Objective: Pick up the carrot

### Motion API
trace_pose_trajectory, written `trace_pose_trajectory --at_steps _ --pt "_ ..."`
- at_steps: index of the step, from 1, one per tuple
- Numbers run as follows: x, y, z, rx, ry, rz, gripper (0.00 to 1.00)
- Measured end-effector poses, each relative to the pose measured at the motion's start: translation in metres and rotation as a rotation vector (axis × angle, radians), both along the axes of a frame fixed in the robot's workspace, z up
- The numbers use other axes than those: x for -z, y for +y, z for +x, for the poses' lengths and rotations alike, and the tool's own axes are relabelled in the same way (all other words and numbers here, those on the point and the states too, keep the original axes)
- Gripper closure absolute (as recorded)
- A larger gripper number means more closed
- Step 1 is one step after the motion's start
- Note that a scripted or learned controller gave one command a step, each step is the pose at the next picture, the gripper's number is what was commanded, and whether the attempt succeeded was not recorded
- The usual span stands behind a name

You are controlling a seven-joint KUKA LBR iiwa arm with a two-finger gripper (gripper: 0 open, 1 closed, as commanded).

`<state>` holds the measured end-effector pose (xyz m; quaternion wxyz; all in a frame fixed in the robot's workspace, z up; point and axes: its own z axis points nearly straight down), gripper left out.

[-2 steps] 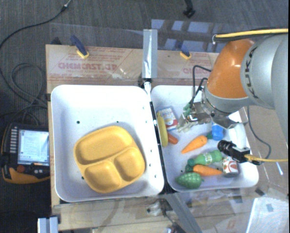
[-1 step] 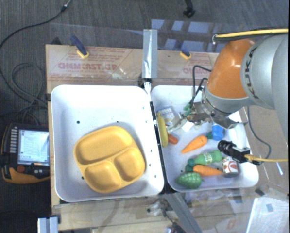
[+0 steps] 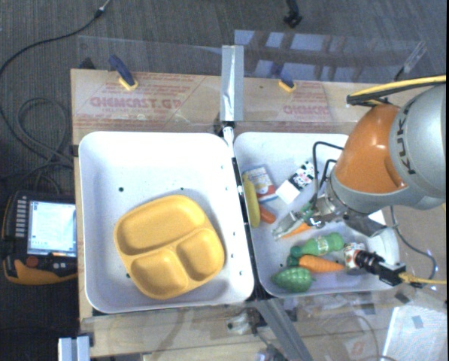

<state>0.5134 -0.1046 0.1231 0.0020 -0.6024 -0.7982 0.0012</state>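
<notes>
A slim orange carrot (image 3: pixel 292 232) with a green top lies in the right bin (image 3: pixel 265 273), left of centre. My gripper (image 3: pixel 300 219) is down in that bin, right over the carrot's leafy end and touching or nearly touching it. The arm's orange band and grey wrist hide what is behind it. A second, thicker orange carrot-like piece (image 3: pixel 321 263) lies nearer the front wall, below a green cucumber (image 3: pixel 322 244).
A green vegetable (image 3: pixel 292 278) sits in the right bin's front corner. A yellow banana (image 3: pixel 250 199), a small carton (image 3: pixel 259 180) and a black-and-white piece (image 3: pixel 302 177) lie at its left and back. The left bin (image 3: pixel 104 156) holds a yellow divided tray (image 3: pixel 170 244).
</notes>
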Motion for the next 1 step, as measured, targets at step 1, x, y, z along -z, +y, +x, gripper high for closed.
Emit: trace_pose_trajectory --at_steps 1 --pt "0.0329 -0.0048 0.0194 -0.084 -0.012 -0.003 0.00"
